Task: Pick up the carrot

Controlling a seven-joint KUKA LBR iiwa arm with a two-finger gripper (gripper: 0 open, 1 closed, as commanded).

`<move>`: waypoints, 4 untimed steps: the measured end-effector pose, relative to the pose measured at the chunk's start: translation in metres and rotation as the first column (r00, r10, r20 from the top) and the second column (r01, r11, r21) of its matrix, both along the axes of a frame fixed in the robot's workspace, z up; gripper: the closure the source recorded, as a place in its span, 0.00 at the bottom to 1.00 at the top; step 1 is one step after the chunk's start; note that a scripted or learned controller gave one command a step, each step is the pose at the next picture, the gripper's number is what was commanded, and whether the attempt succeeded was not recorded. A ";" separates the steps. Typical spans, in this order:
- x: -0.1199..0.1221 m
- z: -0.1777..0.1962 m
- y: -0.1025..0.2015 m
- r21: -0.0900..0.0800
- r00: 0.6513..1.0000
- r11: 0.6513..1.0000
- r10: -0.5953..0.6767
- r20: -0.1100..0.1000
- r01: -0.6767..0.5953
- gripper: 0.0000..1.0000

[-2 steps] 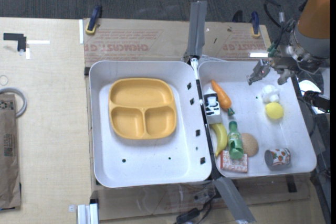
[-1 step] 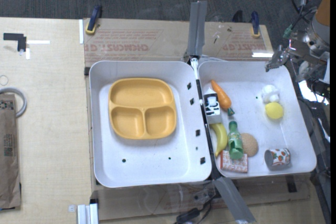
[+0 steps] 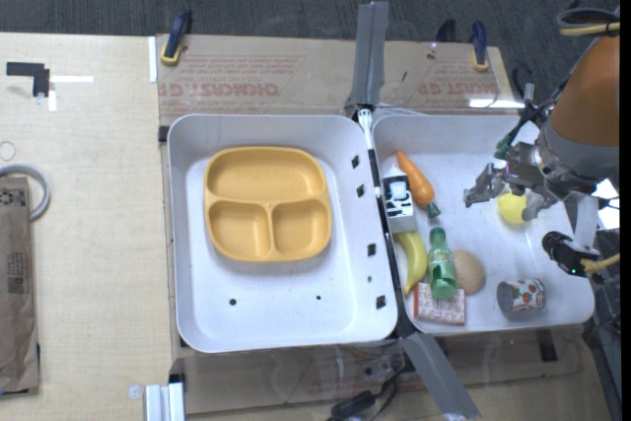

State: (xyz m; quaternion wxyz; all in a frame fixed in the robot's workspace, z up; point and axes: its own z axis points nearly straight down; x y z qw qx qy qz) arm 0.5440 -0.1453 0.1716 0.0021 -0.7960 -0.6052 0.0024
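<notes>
The carrot point(image 3: 416, 177), orange and tapered, lies at a slant in the right bin point(image 3: 449, 143) near its left wall. My gripper point(image 3: 510, 194) hangs over the right part of that bin, well to the right of the carrot. Its fingers are spread apart on either side of a yellow lemon point(image 3: 512, 209), which sits on the bin floor just below them. I see nothing held between the fingers.
A yellow divided plate point(image 3: 266, 204) sits in the left bin point(image 3: 197, 301). In the right bin lie a banana point(image 3: 414, 260), a green bottle point(image 3: 441, 263), a red-and-white packet point(image 3: 439, 307), a brown roll point(image 3: 468, 272) and a small can point(image 3: 520, 297).
</notes>
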 end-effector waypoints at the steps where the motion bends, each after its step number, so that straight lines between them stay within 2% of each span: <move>1: -0.018 -0.014 0.025 0.000 1.000 1.000 0.028 0.000 -0.028 0.00; 2: -0.013 0.027 -0.018 -0.001 0.999 0.999 0.034 0.001 -0.034 0.00; 3: -0.029 0.010 -0.009 0.000 1.000 1.000 -0.004 0.000 0.004 0.00; 4: 0.021 0.020 0.025 0.000 0.997 0.997 0.076 0.002 -0.076 0.00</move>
